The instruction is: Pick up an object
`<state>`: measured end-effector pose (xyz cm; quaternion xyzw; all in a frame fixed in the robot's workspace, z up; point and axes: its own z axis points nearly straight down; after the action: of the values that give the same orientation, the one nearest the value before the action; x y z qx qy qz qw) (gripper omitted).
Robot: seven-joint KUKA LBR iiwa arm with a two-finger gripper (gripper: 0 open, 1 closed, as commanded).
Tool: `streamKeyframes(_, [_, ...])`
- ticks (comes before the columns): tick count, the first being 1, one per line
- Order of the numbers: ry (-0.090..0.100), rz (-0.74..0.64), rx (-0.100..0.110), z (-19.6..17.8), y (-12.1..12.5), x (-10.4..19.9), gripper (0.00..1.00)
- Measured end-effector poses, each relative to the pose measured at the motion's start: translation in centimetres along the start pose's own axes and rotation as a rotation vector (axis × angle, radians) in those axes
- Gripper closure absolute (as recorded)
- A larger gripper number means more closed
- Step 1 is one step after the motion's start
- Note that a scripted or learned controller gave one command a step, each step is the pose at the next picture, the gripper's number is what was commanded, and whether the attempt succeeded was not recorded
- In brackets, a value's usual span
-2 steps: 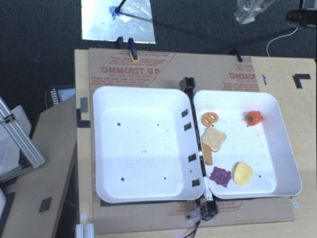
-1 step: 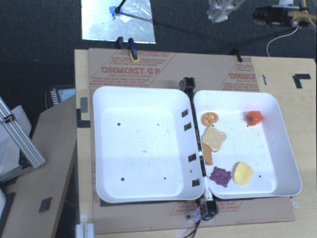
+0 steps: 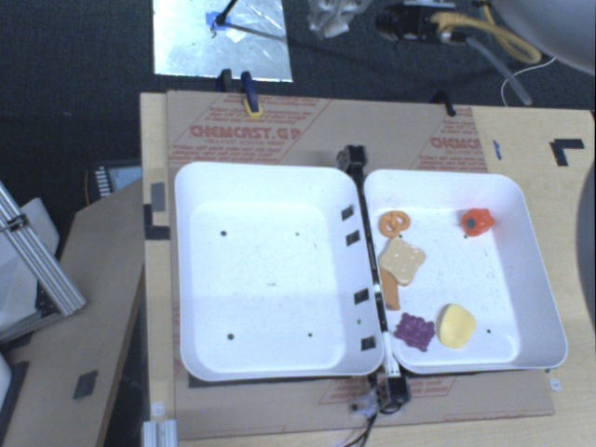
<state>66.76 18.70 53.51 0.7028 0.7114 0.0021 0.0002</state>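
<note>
The hand [image 3: 343, 3] hangs blurred at the top of the frame, well away from the bins; whether it is open I cannot tell. The toast slice [image 3: 402, 262] overlaps a brown piece [image 3: 390, 293] by the right bin's [image 3: 535, 277] left wall, so a grasp could snag both or strike the wall.

White bins, bright small things against brown card

Both bins are white – the left bin [image 3: 261, 268] dotted with a few small dark specks, the right bin [image 3: 507, 277] holding the colour. In it: an orange pretzel [image 3: 394, 222], a red-orange tomato [image 3: 477, 222] with a green top, a tan slice of bread [image 3: 402, 262] over a darker brown strip [image 3: 390, 294], a purple bunch of grapes [image 3: 414, 331] and a pale yellow piece [image 3: 456, 326]. Black clips [image 3: 358, 240] line the seam between the bins. The cardboard sheet [image 3: 307, 124] beneath is light brown with faded red lettering – and a silvery grey sheet [image 3: 223, 26] lies on the dark blue-black floor behind.
</note>
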Motion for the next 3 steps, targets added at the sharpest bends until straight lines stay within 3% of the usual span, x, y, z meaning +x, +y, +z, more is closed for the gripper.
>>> streamKeyframes(1, [-0.001, 0.006, 0.000, 0.0, 0.1, 4.9, 1.00])
streamKeyframes(2, [-0.002, 0.008, 0.001, 0.0, 0.1, 4.7, 0.00])
streamKeyframes(3, [-0.001, 0.004, -0.001, -1.1, 0.1, 4.8, 1.00])
